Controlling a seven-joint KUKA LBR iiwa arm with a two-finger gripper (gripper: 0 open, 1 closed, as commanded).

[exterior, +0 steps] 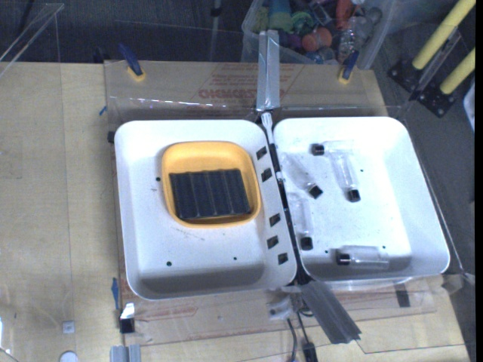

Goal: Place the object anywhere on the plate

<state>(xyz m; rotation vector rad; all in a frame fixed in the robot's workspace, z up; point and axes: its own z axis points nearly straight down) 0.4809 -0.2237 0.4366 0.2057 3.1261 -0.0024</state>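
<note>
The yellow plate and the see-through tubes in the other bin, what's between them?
The camera view shows the bins' meeting walls between the plate and the tubes.

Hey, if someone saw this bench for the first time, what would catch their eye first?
The yellow plate in the left bin, with a dark ribbed block lying on it, stands out most. In the right bin, several clear tubes with black caps lie scattered. Behind the bins sits a clear tub of colourful toys.

Faint red lettering is showing on the clear plastic sheet (226, 89) lying on the desk (53, 202) behind the two bins, but it is reading upside down and blurred, so no word can be made out.
</note>
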